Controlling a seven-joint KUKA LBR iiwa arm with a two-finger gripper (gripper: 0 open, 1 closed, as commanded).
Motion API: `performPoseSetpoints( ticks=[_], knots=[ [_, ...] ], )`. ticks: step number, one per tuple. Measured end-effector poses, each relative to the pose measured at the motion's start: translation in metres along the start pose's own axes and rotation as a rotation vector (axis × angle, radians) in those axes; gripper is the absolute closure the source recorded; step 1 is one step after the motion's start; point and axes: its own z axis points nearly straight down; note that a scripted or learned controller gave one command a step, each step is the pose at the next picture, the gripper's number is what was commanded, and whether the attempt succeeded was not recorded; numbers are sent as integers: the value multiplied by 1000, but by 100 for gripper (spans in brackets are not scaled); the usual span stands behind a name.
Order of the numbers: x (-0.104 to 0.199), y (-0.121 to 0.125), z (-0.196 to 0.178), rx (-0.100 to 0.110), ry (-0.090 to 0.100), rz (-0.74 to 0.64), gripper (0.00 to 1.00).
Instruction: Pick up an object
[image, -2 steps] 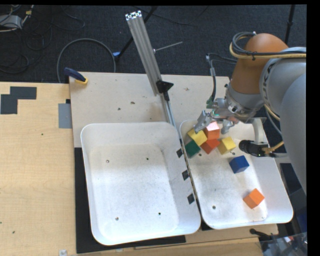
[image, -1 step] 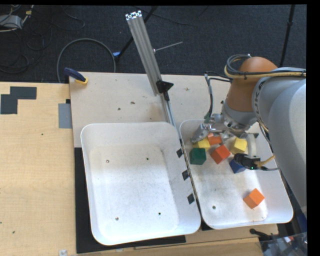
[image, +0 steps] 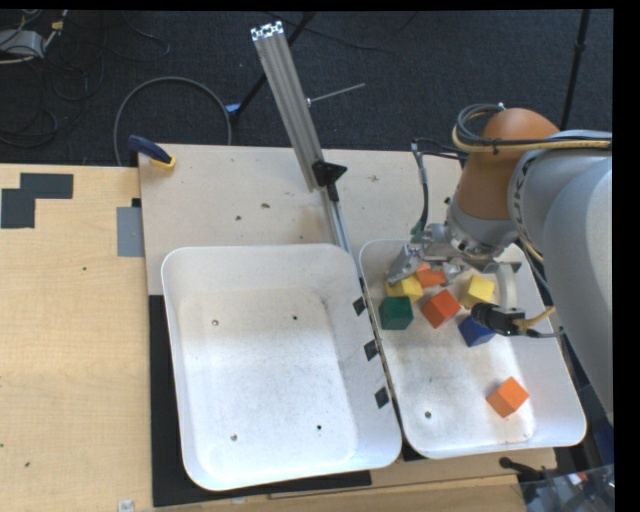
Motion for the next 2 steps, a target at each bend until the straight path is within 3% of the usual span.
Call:
performPoseSetpoints(
  ticks=[1,2],
  knots=[
    [86,-36,-82,-1,8,0,100],
    [198,-53,-76,8,6,-2,100]
  ],
)
